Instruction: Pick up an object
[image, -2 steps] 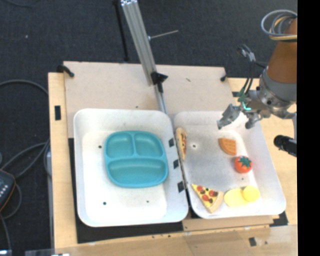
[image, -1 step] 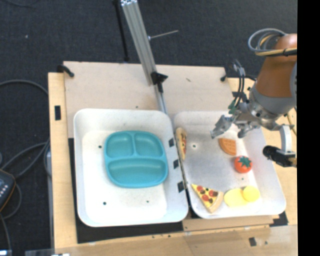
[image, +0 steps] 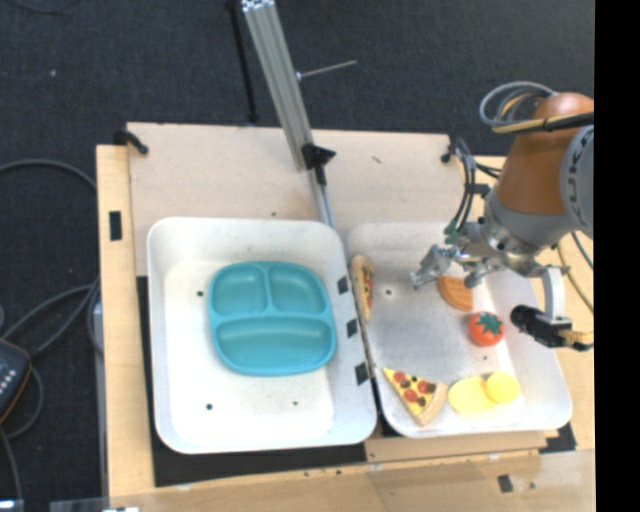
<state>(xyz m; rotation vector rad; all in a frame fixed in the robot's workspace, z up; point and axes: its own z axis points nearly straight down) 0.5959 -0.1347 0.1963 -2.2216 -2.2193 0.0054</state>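
Grey and metallic, the gripper (image: 455, 268) hangs over the upper middle of the right bin (image: 400, 250), its arm reaching in from the right under an orange band (image: 545, 150). Whether it is spread or closed cannot be told from this slant, and nothing is visibly held by it.

An orange-brown toy bread piece (image: 457, 292) lies in the bin just below the gripper, partly covered by it; whether the two touch is not clear. Down and to the right of that, near the middle of the bin's right half, sits a red toy tomato (image: 486, 329) with a green top. A black fitting (image: 535, 323) on the arm's white bracket sits just right of the tomato.

Along the bin's lower edge a yellow toy piece (image: 484, 392), made of two rounded lumps, rests beside a toy pizza slice (image: 417, 391), which lies to its left near the bin's lower left corner. A long tan toy, like a hot dog in a bun (image: 361, 286), lies against the bin's left wall, lengthwise along the seam between the bins.

In the left bin (image: 180, 420) a teal divided plate (image: 271, 318) with three compartments sits near the centre. A metal post (image: 290, 95) rises from behind the bins at a slant.
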